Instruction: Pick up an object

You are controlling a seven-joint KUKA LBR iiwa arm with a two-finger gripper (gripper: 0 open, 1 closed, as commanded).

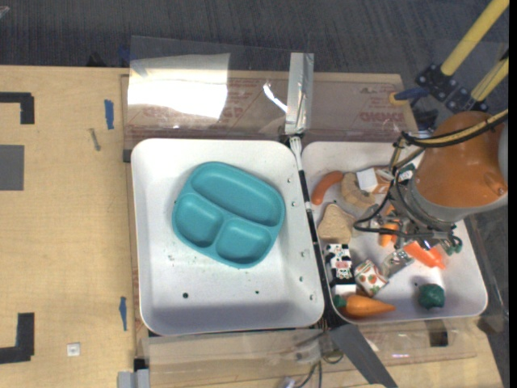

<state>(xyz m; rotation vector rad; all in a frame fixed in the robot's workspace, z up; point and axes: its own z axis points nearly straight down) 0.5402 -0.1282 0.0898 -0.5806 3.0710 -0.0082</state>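
My gripper (398, 255) hangs low inside the right bin (472, 285), under the arm's orange band (455, 170). It sits among small toys: an orange piece (426, 255) just to its right and a red-and-white cube (370, 280) just to its lower left. A carrot (367, 304) lies by the bin's front wall, and a green broccoli piece (431, 296) rests at the front right. A black-and-white block (338, 262) stands by the left wall. I see nothing clearly held by the gripper.
The left bin (153, 176) holds a teal divided plate (229, 212). In the right bin's back part lie an orange sausage shape (325, 185) and tan bread pieces (334, 223). Cables run around the wrist. Yellow poles (477, 27) stand at the upper right.
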